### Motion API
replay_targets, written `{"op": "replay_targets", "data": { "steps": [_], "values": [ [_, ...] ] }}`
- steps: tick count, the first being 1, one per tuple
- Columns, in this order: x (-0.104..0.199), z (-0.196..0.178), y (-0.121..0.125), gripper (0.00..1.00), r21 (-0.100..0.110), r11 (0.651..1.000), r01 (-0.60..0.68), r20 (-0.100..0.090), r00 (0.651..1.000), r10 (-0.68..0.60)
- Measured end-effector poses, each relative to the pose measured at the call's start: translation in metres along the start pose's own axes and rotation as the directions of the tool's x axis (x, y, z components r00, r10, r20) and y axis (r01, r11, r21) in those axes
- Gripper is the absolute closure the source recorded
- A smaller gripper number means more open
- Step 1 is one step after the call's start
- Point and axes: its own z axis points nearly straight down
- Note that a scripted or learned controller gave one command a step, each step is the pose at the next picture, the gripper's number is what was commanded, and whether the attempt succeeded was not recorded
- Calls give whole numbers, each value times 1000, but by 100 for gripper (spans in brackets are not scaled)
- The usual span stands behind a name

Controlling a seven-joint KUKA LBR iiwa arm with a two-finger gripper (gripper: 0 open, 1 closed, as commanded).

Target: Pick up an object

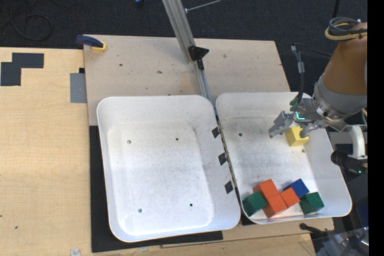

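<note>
A small yellow block (296, 137) lies in the right white bin (258, 111), near that bin's right wall. My gripper (292, 124) hangs directly over the block, reaching in from the right under the arm's orange band, and partly covers the block's top edge. Whether the block is gripped or just resting on the bin floor cannot be made out. A cluster of blocks lies at the bin's front: orange blocks (275, 197), a blue block (300, 187) and two green blocks (255, 202) (312, 202).
The left white bin (120, 123) sits beside the right one, with black clips (222, 157) along the shared wall. A slanted aluminium rail (177, 15) rises behind the bins. The bin's right wall is close to the gripper.
</note>
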Motion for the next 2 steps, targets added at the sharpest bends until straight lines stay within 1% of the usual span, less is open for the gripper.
{"op": "replay_targets", "data": {
  "steps": [1, 2],
  "values": [
    [-1, -2, 1, 0, -5, 1000, -1, 1, 1000, 1],
    [-8, 59, -3, 0, 2, 1000, -2, 1, 1000, 2]
  ]
}}
